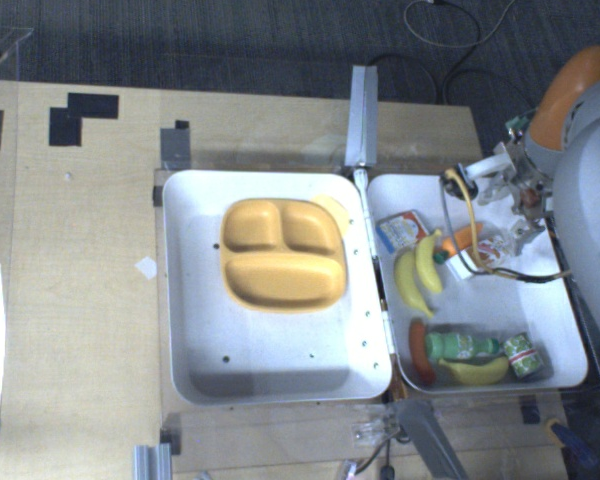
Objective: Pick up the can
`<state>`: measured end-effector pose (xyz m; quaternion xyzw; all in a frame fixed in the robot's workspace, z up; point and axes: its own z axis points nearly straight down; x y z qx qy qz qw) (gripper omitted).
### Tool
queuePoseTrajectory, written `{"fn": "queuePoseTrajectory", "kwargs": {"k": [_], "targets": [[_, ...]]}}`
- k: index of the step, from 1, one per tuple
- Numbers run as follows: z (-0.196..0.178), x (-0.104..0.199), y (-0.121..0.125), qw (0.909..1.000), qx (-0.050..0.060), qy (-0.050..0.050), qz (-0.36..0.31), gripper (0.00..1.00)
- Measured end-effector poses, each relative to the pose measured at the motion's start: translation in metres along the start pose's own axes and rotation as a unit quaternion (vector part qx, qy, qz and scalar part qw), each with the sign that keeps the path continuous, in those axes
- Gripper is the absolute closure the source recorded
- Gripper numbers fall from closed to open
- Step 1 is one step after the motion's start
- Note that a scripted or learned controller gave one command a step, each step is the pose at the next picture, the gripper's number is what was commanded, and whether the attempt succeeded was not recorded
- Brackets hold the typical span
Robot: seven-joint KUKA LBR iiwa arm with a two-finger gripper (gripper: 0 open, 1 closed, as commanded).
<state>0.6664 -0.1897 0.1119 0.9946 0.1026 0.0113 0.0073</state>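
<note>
Dark carpet (230,18) behind your pale wooden bench (70,268), cable (450,18) trailing up top. Your gripper (515,203) hangs over the right bin's (570,363) far edge; you can't tell its finger spread. Green can (463,346) lies near the front, by two bananas (417,273). Yellow divided tray (283,253) fills the left bin (190,368).

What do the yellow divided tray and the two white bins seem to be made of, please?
The yellow divided tray looks like moulded plastic with a matte finish: rounded compartments, soft even colour. The left bin and right bin look like white plastic, slightly glossy, with rounded corners, though painted metal cannot be ruled out.
</note>
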Motion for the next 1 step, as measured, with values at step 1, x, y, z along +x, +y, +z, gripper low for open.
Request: {"fn": "queuePoseTrajectory", "kwargs": {"k": [1], "targets": [[0.0042,0.0031,-0.0029,1.0,-0.002,-0.002,0.002,0.0]]}}
